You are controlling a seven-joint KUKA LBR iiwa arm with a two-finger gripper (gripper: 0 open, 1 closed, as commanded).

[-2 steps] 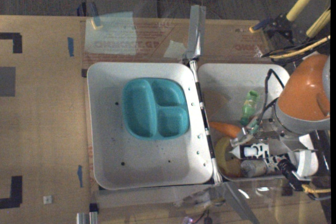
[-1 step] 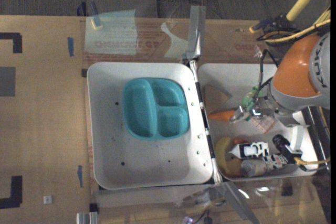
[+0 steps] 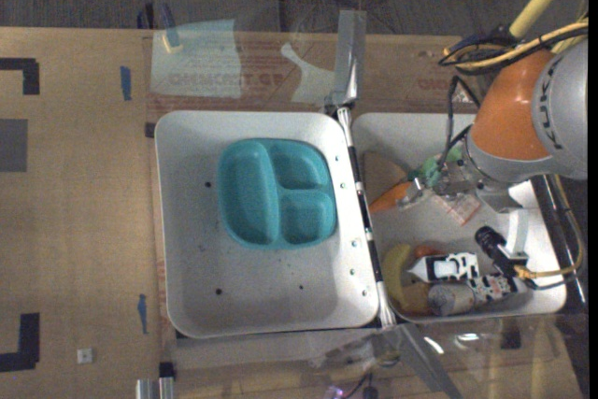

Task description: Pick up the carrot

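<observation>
carrot (image 3: 392, 195) lying in right bin (image 3: 551, 294), left part, beside my gripper (image 3: 432, 185) | handling: I am judging it light, stiff, smooth toy; taking it mid-body | jaws: I cannot tell their state | counting: one carrot, one teal divided plate (image 3: 277, 192), two bins, one banana (image 3: 400, 276)

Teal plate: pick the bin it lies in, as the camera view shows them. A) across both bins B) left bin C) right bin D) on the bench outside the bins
B: the teal plate lies wholly inside the left bin, apart from the divider between the bins.
</observation>
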